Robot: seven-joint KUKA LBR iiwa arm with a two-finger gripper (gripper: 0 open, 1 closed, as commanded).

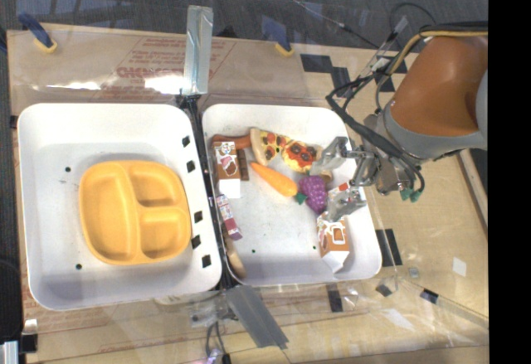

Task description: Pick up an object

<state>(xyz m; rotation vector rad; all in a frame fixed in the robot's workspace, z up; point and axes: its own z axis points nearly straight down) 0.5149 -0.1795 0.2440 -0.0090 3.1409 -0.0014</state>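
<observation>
Gripper (340,177) spread, purple grapes (314,191) just left

The arm (440,93) runs off the right edge, so you get the orange band and a bit of grey, and the cables bunched at its wrist hide the right bin's (249,271) far right rim. The print on the small carton (333,235) near the gripper (342,176) and on the two little packets (228,162) along the left wall is too tiny to read. There's also a brownish thing (236,261) jammed in the bin's bottom left corner, half tucked under the rim, can't tell what it is.
</observation>
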